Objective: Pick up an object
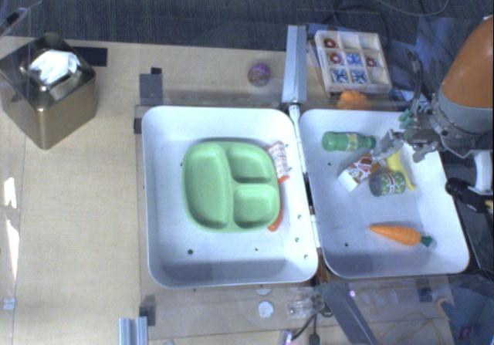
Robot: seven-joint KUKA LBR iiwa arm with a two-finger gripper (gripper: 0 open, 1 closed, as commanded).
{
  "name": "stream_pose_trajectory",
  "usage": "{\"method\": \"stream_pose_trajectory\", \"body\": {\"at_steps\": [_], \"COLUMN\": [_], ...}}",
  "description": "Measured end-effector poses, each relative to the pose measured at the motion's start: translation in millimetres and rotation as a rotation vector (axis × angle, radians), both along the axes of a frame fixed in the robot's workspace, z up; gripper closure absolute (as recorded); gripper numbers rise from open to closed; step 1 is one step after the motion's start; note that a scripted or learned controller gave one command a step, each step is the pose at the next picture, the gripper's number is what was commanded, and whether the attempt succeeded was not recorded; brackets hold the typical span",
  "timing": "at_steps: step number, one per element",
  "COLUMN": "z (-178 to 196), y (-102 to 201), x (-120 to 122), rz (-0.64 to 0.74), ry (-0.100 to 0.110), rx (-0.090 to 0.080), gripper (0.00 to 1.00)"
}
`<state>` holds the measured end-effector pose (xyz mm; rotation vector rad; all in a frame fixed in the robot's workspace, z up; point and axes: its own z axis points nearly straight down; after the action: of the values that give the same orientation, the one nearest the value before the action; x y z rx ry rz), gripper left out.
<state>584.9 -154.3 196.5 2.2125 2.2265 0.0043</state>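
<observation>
Two white bins side by side on the bench. Left bin (pixel 166 258) holds a green divided plate (pixel 230 184), three compartments, lying flat near the middle. Small red-and-white packet (pixel 278 159) tucked against the plate's right edge, with an orange strip (pixel 274 221) running down that same edge toward the near side.

Right bin (pixel 386 258) holds the pickable items. Green bottle (pixel 347 141) on its side at the far left of the bin, cap pointing right. Small red-and-white carton (pixel 356 173) just below it, tilted. Dark round can (pixel 386 183) just right of the carton, touching or nearly touching a yellow item (pixel 400 168) behind it. Toy carrot (pixel 398 235) alone on the near side, green top pointing right, well apart from the cluster.

Arm enters from the right, orange band (pixel 469 65) at far right. Gripper (pixel 386 144) sits over the far right part of the right bin, right above the carton/can/yellow cluster. Finger state: cannot tell, too cluttered and blurred at the tip. Nothing visibly held.

Outside the bins: gold box (pixel 48 96) with white crumpled contents at far left, small purple ball (pixel 259 73) beyond the left bin, tic-tac-toe style board (pixel 351 60) beyond the right bin, orange object (pixel 351 99) just near the board.
</observation>
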Motion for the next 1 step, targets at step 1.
{"method": "stream_pose_trajectory", "body": {"at_steps": [1], "z": [-101.0], "y": [40.1], "x": [10.9], "rz": [-0.030], "ry": [-0.003], "rx": [0.000], "gripper": [0.00]}}
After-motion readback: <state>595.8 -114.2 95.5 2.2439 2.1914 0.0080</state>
